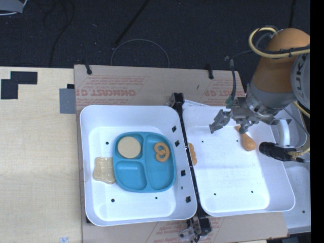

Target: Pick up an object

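The worktop (35,151) carries two shallow white bins side by side, resting on a cardboard sheet (131,87).

Right bin (243,186): the arm (278,59) enters from the right, with its orange band above the wrist. The gripper (228,121) hangs over the upper part of this bin. Two dark fingers (218,121) point down and to the left; whether they are spread or closed cannot be told, and nothing shows between them.

Just right of the gripper lies a small orange-tan object (248,142), oblong and rounded, resembling a bread roll or a carrot piece. It rests on the bin floor near the upper right, close to the gripper body but apart from the fingertips. A second small tan piece (192,153) lies against the left wall of this bin, beside the divider between the bins.

Left bin (96,130): a blue compartment tray (144,162) sits in the middle. Its upper left compartment holds a round tan disc (128,147). Its upper right compartment holds a pretzel-shaped item (161,152). The lower compartment shows bare blue. A pale tan slice (104,169), roughly square, lies on the bin floor, touching the left edge of the tray.
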Tool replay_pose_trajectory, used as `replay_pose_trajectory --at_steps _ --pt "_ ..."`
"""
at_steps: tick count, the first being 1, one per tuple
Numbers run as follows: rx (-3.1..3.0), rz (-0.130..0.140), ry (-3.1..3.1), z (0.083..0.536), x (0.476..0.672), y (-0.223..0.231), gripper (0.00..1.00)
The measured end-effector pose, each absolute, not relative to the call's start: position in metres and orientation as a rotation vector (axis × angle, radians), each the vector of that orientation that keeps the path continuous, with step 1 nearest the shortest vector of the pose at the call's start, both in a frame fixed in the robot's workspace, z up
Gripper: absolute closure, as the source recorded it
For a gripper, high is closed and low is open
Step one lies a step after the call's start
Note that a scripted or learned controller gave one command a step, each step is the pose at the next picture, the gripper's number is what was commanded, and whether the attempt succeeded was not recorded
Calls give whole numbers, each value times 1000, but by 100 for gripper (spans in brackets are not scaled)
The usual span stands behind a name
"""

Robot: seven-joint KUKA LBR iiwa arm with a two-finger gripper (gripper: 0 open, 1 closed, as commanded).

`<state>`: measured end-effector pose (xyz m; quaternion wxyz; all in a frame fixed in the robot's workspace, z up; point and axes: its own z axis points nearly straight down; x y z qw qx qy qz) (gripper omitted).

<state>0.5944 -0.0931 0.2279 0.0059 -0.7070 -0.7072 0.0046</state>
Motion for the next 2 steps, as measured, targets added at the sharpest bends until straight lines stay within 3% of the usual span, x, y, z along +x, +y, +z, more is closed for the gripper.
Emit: replay_pose_trajectory --at_steps 1,2 --pt "-2217 3 -2221 234 597 -93 0" --pt "-2216 9 -2217 175 605 -93 0"
